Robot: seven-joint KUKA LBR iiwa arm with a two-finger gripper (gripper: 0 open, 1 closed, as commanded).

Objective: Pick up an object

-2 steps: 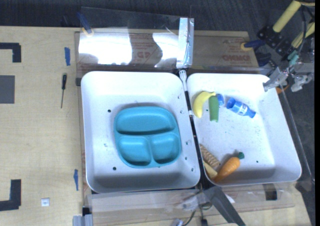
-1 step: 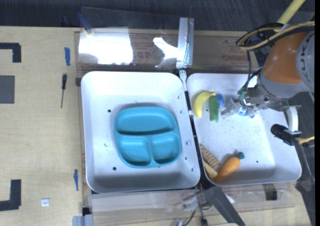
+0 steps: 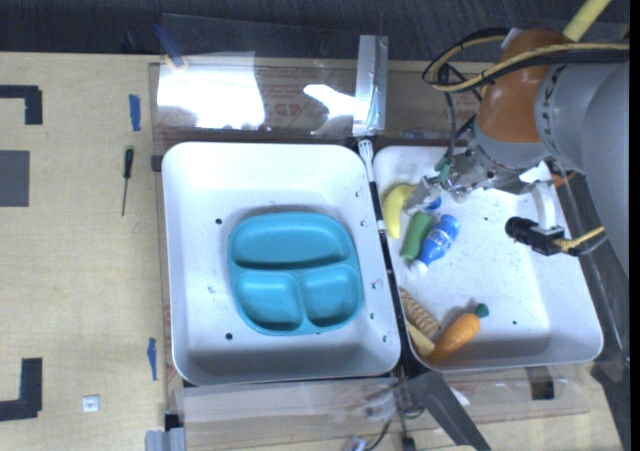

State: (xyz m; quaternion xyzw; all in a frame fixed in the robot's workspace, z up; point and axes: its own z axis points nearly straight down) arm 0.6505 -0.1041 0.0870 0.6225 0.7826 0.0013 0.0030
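My gripper (image 3: 447,177) is low in the right bin (image 3: 560,339) — can't tell its state. The blue bottle (image 3: 438,240) lies just below-left of it, beside the green one (image 3: 416,236), long axis slanting toward my wrist.

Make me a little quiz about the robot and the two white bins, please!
1. True or false: the blue tray lies in the left bin.
2. Which toy sits nearest the front edge of the right bin? A) carrot B) banana C) blue bottle
3. Fill in: the gripper hangs over the ____ corner of the right bin, close to the banana and the green toy.

Key: 1 true; 2 A; 3 back left
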